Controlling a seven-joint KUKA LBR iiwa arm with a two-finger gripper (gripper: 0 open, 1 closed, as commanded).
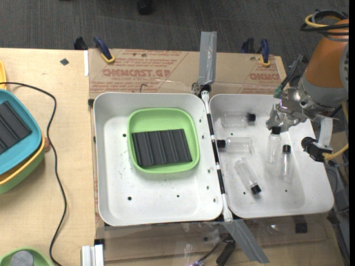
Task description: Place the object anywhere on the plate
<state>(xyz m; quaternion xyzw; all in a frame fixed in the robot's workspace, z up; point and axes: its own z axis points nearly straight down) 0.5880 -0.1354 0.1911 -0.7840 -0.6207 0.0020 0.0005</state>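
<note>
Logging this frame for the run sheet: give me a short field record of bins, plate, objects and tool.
left bin: holds green plate with a dark ribbed insert
right bin: several clear vials with black caps, lying loose
tool: over the right bin's upper right part, above the vials
grip: cannot tell
objects on plate: the insert, no vial

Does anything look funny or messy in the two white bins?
A bit. In the right bin several clear bottles with black caps lie tipped over, pointing different ways. The green plate in the left bin sits neatly, with a dark ridged mat on it. Nothing looks spilled or broken.
</note>
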